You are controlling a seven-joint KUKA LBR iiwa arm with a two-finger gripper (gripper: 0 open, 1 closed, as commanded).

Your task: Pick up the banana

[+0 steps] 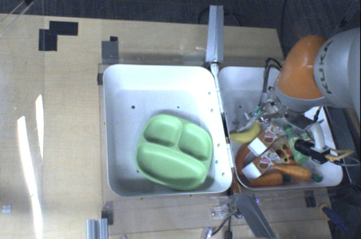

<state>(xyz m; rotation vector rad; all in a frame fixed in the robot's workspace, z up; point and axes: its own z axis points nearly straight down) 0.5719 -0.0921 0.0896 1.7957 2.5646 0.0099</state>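
Near edge of right bin (333, 178): clutter of toy food, an orange carrot (293, 171) among it. Banana (246, 134) lies at the pile's left, near the divider, just left of and below the claw (269, 110); not gripped. Banana: yellow, short, gently curved. Claw opening: cannot tell. Arm (316, 71) reaches in from the right, above the bin's far half. Left bin (118, 119): green tray (174, 151).

two white bins (118, 119), one green tray (175, 150), one banana (246, 134)
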